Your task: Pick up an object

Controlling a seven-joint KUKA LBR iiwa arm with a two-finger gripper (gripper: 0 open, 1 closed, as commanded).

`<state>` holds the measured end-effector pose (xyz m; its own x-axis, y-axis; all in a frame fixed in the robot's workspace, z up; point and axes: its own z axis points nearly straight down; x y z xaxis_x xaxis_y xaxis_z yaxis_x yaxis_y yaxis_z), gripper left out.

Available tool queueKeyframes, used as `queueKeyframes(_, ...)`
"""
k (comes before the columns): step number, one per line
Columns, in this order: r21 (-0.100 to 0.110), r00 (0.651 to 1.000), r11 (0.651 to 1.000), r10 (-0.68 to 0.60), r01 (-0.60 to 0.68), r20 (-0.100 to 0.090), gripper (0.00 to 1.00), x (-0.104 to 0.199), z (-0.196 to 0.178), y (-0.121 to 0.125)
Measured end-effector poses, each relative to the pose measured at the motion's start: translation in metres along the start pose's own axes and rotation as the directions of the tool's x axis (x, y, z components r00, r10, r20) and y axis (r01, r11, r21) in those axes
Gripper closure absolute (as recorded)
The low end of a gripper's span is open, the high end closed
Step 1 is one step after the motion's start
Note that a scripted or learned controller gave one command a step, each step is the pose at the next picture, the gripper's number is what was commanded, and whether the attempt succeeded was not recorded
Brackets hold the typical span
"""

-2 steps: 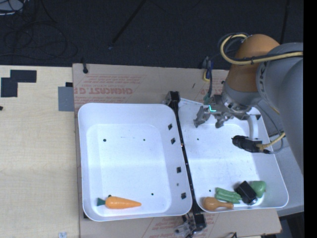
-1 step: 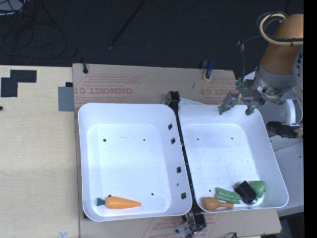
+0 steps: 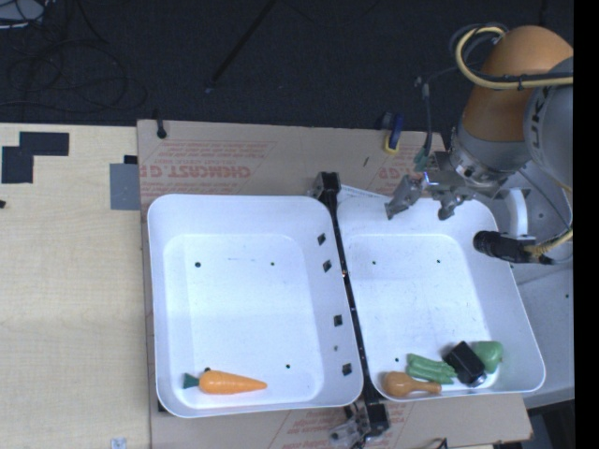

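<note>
Camera view from above has the hand (image 3: pixel 423 202) up at the far rim of the right bin (image 3: pixel 524 330), fingers spread apart with nothing between them — it hangs over the bin's back edge, well apart from everything lying inside. Behind it rises the grey arm (image 3: pixel 552 148) with its orange band (image 3: pixel 510 78) and a yellow cable (image 3: pixel 465 50) looped over the top.

Down at the near edge of that right bin sits a little cluster: a green vegetable (image 3: pixel 430 369), a black object (image 3: pixel 464 362) touching it, a green leafy piece (image 3: pixel 489 352) just behind the black one, and a tan pear-shaped toy (image 3: pixel 409 384) at the front, beside the green vegetable.

Across the black divider (image 3: pixel 339 288), the left bin (image 3: pixel 161 297) holds a toy carrot (image 3: pixel 225 382), lying flat near the front-left corner, green top pointing left.

Both bins rest on a sheet of brown cardboard (image 3: pixel 243 157) with red printing, laid over a pale wood table (image 3: pixel 65 288) marked with dark squares. Beyond the table, the floor is dark, with cables (image 3: pixel 65 26) strewn across it. A blue-and-yellow clamp (image 3: pixel 392 134) grips the cardboard's far edge.
</note>
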<state>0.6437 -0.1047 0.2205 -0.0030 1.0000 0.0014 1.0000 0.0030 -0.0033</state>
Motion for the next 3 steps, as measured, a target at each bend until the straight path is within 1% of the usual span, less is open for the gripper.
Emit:
queueKeyframes(1,-0.020,1.000,1.000,0.002,-0.002,0.005,0.00,-0.008,-0.186,0.001)
queueKeyframes(2,0.000,1.000,1.000,-0.002,0.002,0.003,1.00,-0.006,-0.184,0.000)
queueKeyframes(3,0.004,1.000,1.000,0.008,-0.008,0.003,1.00,-0.077,-0.128,-0.023)
